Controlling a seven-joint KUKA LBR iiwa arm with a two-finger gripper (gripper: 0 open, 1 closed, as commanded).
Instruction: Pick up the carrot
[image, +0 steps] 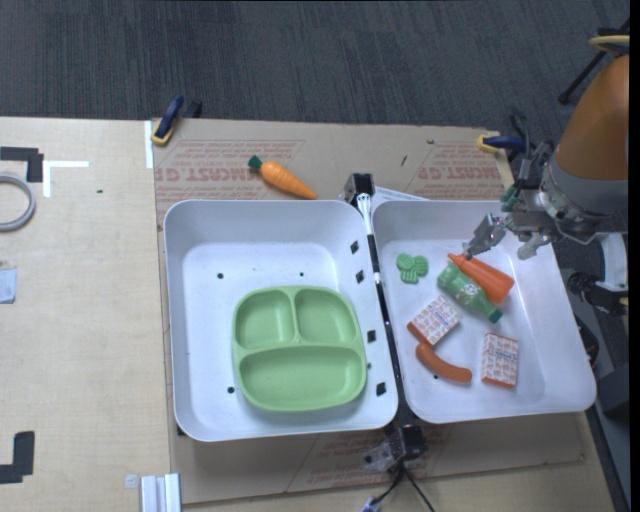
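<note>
On the left of the table (80, 330) lie a grey ring (14, 203) and some black tape marks. A sheet of cardboard (300, 160) carries the two bins. A blue clamp (168, 118) grips its back left corner, and on the bare cardboard behind the left bin (200, 240) lies a carrot (281, 177), orange with a green tip, well apart from the arm. The left bin holds a green divided plate (298, 347), set flat near its middle.

In the right bin (560, 390) sits a small green toy (411, 267) near the back left. Then come a red-and-white box (434, 320) and, in front of it, a sausage (443, 364). A second carrot (481, 277) lies tilted against a green can (466, 292), touching it. Another red-and-white box (500, 359) lies near the front right.

The tool (497, 232) hangs over the back of the right bin, just beside the top end of that second carrot. Its fingers seem slightly parted, though the view is too coarse to be sure, and nothing sits between them.
</note>
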